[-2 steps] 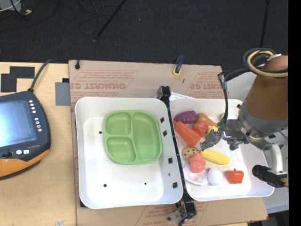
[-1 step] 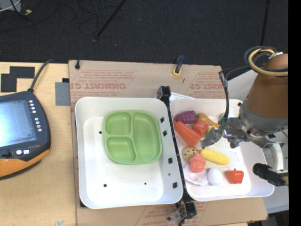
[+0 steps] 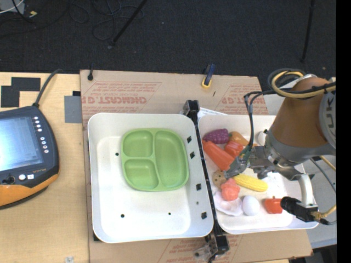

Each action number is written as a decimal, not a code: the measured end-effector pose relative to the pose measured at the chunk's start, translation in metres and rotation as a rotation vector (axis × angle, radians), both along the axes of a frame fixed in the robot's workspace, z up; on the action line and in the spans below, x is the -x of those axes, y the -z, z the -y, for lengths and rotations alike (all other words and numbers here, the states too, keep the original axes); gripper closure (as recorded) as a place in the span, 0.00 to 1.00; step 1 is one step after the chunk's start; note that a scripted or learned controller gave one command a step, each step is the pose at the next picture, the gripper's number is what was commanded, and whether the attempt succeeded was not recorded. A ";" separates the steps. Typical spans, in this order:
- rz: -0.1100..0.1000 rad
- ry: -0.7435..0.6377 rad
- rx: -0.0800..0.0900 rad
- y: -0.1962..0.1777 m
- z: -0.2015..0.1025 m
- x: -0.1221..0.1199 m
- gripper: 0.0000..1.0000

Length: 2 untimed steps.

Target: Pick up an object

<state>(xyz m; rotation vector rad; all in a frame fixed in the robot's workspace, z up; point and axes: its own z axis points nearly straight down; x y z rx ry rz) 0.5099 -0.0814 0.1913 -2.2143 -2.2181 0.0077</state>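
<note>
Camera view: gripper point(image 3: 239, 166) over right bin point(image 3: 296, 222) toys, grip state unclear; cardboard point(image 3: 164, 89) print mirrored, unreadable.

A sheet of brown cardboard point(image 3: 148, 95) printed with red lettering covers the bench, and everything else is placed around it. Behind it lies dark carpet point(image 3: 164, 32) crossed by black cables point(image 3: 118, 23), and a blue-and-yellow clamp point(image 3: 208, 76) grips its far edge. To its left, a pale wooden tabletop point(image 3: 33, 223) bears a control pendant point(image 3: 22, 155) with a lit screen.
</note>
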 end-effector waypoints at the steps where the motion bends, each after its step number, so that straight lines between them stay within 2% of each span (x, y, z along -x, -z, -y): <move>1: -0.001 0.001 0.000 0.059 0.008 0.000 0.00; 2: 0.003 0.001 0.000 0.106 0.005 0.000 0.00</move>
